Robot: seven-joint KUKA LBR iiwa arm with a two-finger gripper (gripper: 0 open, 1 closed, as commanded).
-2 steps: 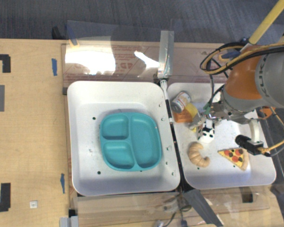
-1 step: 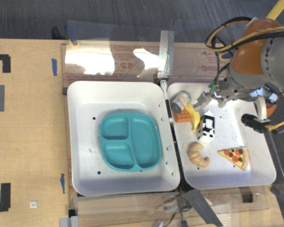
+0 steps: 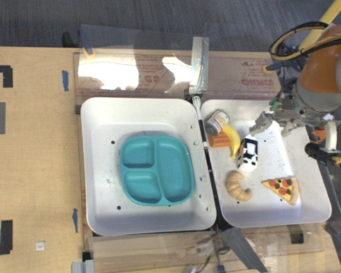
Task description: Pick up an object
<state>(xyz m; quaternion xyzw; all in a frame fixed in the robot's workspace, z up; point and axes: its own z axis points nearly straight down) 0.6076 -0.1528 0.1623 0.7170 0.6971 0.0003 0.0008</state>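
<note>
Gripper (image 3: 274, 122) hangs over the right bin (image 3: 312, 209), fingers (image 3: 261, 123) spread, nothing between them. The toy cow (image 3: 248, 154) lies just below-left of the fingertips, touching the banana (image 3: 233, 139). Risk: closing could catch both, or nudge the cow aside.

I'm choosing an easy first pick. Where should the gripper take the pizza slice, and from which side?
Probably from straight above, closing across the narrower pointed half of the pizza slice. It lies flat in the right bin, crust toward the lower right, point toward the croissant, with bare floor on both long edges for the gripper.
</note>
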